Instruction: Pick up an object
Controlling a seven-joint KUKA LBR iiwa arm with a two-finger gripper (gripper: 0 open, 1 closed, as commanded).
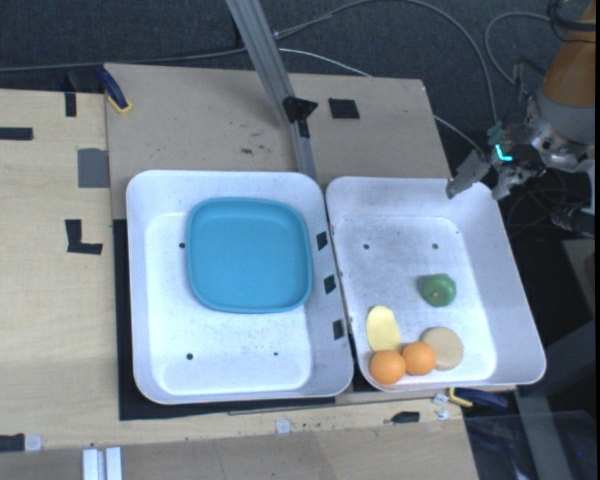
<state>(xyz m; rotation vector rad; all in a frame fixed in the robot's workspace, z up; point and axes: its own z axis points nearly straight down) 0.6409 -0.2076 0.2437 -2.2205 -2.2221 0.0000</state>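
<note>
The right bin [400, 230] holds several small objects in its near half. A green ball [439, 289] lies alone towards the middle right. A yellow piece [382, 326], two orange balls [387, 367] [418, 358] and a tan round piece [443, 346] cluster at the front edge. My gripper [485, 182] hangs over the bin's far right corner, well away from all of them. It stands open with nothing between its fingers.
A square blue plate [249, 254] lies in the left bin [160, 358]. A slanted metal bar [280, 78] runs down to the gap between the bins. Cables [460, 38] loop behind the right bin near the arm.
</note>
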